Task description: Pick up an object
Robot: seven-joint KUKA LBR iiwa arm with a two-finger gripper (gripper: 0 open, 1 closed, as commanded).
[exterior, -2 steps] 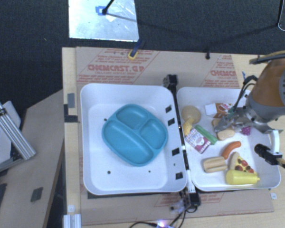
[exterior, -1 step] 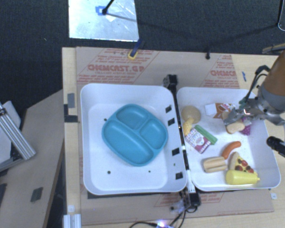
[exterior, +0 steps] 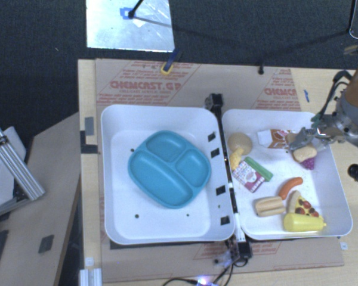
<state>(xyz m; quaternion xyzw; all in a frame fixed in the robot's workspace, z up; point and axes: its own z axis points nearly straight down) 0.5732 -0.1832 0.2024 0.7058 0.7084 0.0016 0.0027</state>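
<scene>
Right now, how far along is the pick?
Done: the arm has reached into the right bin, and the gripper sits low over the purple-and-tan toy near the far edge. In hand: nothing visibly lifted. Left: secure a grasp and raise it. The blue tray lies in the left bin.

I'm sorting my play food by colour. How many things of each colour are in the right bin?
Yellow: 2 (bottle, banana)
Tan: 3 (potato, bun, bread)
Orange: 1 (sausage)
Multicoloured: 3 (pizza, packet, carton)
Green: 1 (stick)
Total: 10
</scene>
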